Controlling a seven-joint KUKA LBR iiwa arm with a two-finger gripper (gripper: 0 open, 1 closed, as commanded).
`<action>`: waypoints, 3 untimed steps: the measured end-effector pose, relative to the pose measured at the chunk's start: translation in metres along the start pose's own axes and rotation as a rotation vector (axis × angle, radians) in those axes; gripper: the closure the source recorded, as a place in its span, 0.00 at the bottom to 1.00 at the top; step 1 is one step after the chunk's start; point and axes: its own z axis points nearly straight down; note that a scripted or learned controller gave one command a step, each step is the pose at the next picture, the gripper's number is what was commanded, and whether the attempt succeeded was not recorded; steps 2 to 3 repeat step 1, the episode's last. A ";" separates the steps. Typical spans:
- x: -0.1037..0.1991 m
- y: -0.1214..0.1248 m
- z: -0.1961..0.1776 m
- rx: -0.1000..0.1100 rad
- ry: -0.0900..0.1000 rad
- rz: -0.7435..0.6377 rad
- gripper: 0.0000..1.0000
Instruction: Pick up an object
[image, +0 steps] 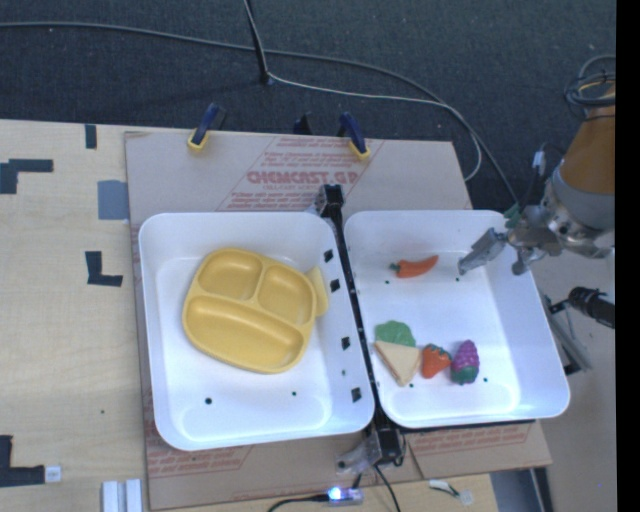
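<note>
Lying just beside the open end effector (497, 253): orange pepper (416, 266).

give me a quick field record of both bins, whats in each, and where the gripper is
left bin: yellow divided plate
right bin: orange chili pepper near the far side; green leafy toy, sandwich wedge, strawberry and purple grapes clustered near the front
gripper: over the right bin's far right part, fingers apart, nothing between them
arm: enters from the right
</note>
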 end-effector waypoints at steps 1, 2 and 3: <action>0.052 0.031 0.014 0.001 0.001 -0.027 0.00; 0.052 0.031 0.014 0.001 0.001 -0.027 0.00; 0.052 0.031 0.014 0.001 0.001 -0.027 0.00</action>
